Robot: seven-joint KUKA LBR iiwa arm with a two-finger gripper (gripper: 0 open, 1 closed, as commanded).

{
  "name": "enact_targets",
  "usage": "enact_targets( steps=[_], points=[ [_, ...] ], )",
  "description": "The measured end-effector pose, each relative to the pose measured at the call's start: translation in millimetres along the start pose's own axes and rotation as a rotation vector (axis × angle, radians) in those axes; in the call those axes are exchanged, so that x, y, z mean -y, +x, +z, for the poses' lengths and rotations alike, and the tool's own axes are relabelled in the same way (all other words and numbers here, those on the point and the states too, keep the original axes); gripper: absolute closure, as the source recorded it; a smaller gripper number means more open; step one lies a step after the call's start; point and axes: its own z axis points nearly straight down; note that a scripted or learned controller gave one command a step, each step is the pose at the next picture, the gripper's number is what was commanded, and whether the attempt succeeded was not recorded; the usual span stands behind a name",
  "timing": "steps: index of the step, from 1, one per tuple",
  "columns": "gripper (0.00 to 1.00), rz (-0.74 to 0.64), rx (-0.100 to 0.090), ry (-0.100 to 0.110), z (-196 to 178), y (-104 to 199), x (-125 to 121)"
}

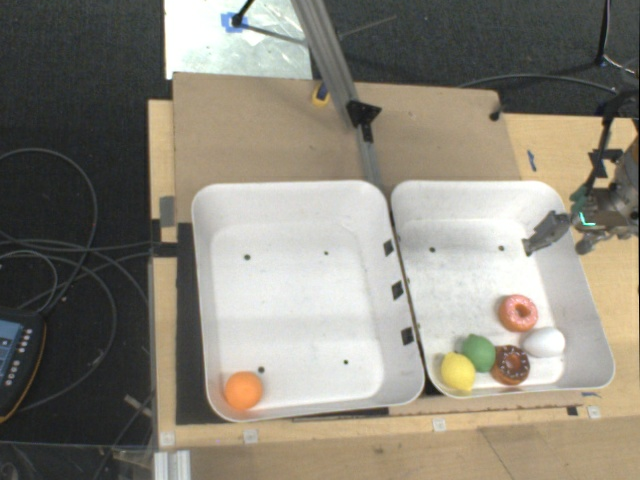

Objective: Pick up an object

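Note:
My gripper [562, 233] hangs over the right edge of the right bin [470, 203], its two grey fingers spread apart with nothing between them. In that bin's near right corner lie a pink frosted donut [518, 313], a white egg [544, 343], a chocolate donut [511, 366], a green ball [479, 351] and a yellow lemon [458, 372]. An orange ball [242, 390] rests in the near left corner of the left bin [290, 203]. The gripper sits well above and behind the cluster, touching none of it.
A slanted metal pole [330, 53] runs from the top down to the seam between the bins. Black clips [397, 289] line that seam. Cables and a pendant [15, 353] lie on the floor at the left.

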Motion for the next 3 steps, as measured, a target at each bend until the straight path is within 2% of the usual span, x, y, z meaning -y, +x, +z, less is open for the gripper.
enact_targets(
  steps=[3],
  points=[
    [0.0, 0.004, -0.002, 0.005, 166, -9, 7]
  ],
)
